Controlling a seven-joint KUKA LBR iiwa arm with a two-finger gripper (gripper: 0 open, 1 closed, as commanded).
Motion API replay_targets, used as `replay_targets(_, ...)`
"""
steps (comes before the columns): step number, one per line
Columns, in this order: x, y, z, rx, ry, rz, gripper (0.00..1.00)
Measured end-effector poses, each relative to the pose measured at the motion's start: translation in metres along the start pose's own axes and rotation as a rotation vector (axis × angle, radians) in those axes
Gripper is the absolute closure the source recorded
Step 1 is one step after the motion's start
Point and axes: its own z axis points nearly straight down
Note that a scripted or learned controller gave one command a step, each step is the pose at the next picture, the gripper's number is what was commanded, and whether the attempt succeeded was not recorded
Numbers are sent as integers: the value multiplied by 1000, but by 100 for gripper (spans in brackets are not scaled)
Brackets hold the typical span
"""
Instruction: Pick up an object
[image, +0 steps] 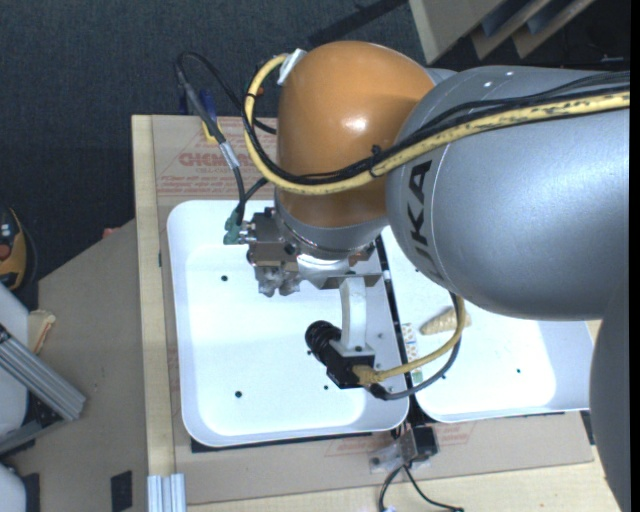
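The left bin (200, 330) is white, with a few tiny dark dots (238, 393) on its floor. The claw (275, 272) hangs over the back part of this bin, pointing down. I cannot tell if it is apart or together, because the big grey arm (520, 180) covers much of it. The thing to pick looks like the small tan piece (437, 323) in the right bin (500, 390). It lies near the wall (395, 305) between the bins. I think the claw should cross that wall, stop right above the piece, and go down slowly. The wall is close, so there is little room on that side.
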Motion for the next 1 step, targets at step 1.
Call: replay_targets(1,0,0,-10,0,0,0,100)
